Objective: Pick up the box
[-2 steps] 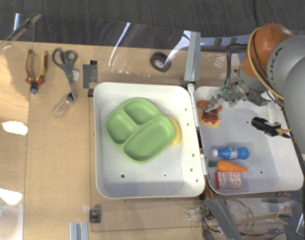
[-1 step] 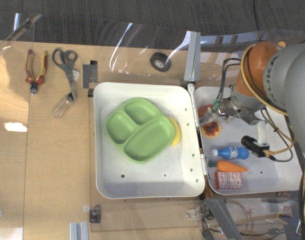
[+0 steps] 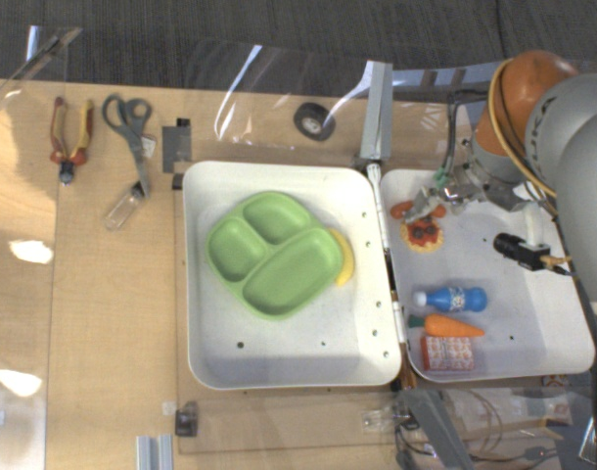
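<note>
Nearest us, the box (image 3: 448,354) lay at the right bin's (image 3: 563,355) front edge, untouched; we couldn't tell the jaws' (image 3: 437,192) state.

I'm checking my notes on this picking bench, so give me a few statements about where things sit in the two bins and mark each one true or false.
1. The green divided plate lies in the left bin. True.
2. The box sits at the far edge of the right bin. False: it lies at the near edge, just below the carrot.
3. The blue bottle lies on its side above the carrot. True.
4. The gripper hovers over the box. False: it is at the bin's far left corner, by a small red and orange item.
5. The scissors lie inside the left bin. False: they rest on the bench, left of it.
</note>
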Controlling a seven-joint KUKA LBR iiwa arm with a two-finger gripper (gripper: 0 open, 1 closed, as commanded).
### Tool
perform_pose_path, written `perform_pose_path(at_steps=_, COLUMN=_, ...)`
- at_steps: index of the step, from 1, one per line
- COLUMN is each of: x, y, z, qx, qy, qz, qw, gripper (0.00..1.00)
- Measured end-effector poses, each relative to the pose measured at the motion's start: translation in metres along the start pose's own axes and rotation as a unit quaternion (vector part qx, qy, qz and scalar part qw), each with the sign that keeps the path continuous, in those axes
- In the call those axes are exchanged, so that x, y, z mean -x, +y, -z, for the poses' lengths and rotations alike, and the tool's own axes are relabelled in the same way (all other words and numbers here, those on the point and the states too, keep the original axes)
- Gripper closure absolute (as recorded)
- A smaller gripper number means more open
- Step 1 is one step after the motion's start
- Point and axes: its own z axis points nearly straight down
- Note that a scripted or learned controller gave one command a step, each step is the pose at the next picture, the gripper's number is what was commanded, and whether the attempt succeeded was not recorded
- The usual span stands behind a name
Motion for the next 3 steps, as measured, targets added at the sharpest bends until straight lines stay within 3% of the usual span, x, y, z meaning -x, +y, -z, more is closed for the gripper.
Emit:
perform_pose_path(at_steps=1, x=-0.028, y=-0.052, z=0.002, qx=0.004, qy=0.0, qz=-0.004, qw=1.0, gripper=0.0)
perform_pose_path(at_steps=2, x=-0.004, y=-0.001, z=0.001, qx=0.0, qy=0.001, qz=0.048, qw=0.9989, gripper=0.0)
perform_pose_path(at_steps=3, x=-0.035, y=-0.043, z=0.003, qx=0.004, qy=-0.001, qz=0.021, qw=0.9998, gripper=0.0)
